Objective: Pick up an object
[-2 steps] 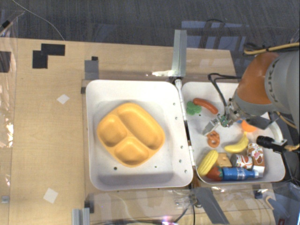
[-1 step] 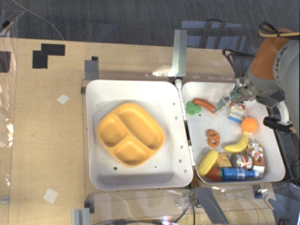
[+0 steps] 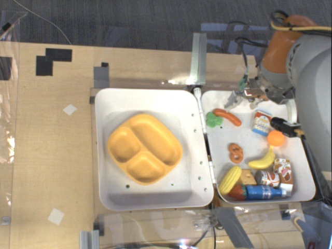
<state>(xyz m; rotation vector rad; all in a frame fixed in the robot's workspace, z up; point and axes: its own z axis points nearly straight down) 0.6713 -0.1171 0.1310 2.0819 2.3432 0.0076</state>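
My gripper [image 3: 244, 97] hovers over the far edge of the right bin [image 3: 306, 165], and its fingers look open with nothing between them. Just in front of it lie an orange-red sausage [image 3: 227, 116] and a green leafy toy [image 3: 213, 120]. A small milk carton [image 3: 262, 122] and an orange ball [image 3: 276, 138] sit to the right. Nearer the front are a pretzel [image 3: 235, 151], a banana [image 3: 262, 161], a corn cob [image 3: 230, 179], a blue bottle [image 3: 264, 192] and a can [image 3: 270, 178].
The left bin [image 3: 109, 108] holds a yellow divided plate [image 3: 145, 147]. A metal post [image 3: 198, 61] stands behind the wall between the two bins. The grey arm [image 3: 311, 77] fills the right side above the right bin.
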